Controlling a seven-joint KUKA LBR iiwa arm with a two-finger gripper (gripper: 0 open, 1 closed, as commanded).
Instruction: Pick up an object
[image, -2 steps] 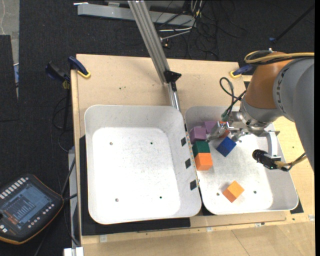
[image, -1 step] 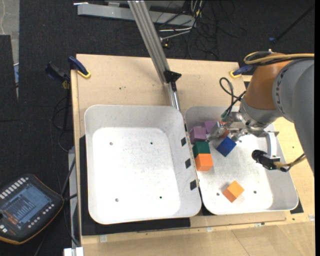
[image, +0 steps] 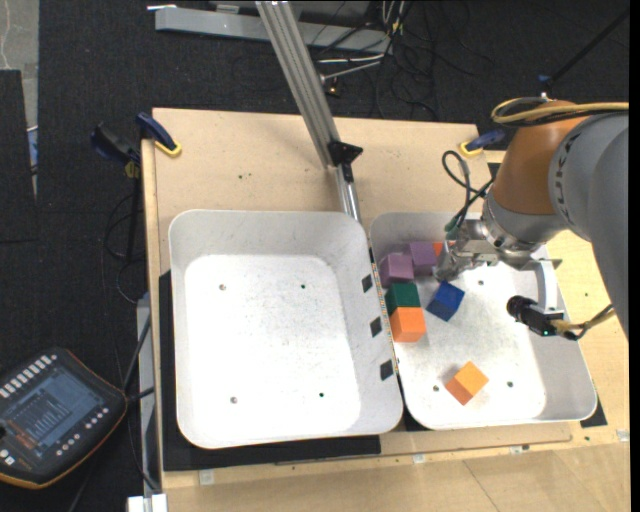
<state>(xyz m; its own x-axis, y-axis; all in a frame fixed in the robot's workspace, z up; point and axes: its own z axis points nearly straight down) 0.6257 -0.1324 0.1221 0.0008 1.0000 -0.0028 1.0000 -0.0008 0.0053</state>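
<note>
The right bin (image: 560, 395) holds several blocks. Two purple blocks (image: 399, 266) (image: 422, 255) lie at its back left, with a green block (image: 404, 294) and an orange block (image: 407, 324) in front of them. A blue block (image: 446, 300) sits tilted just below my gripper (image: 452, 268). Another orange block (image: 466, 382) lies alone toward the front. A small orange piece (image: 438, 248) peeks out beside the gripper. The gripper hangs low over the back of the right bin, between the purple blocks and the blue one.
The left bin (image: 200, 240) sits alongside the right one, sharing a rim in the middle. A slanted metal pole (image: 310, 95) rises behind the bins. A teach pendant (image: 50, 415) lies off the bench at the lower left.
</note>
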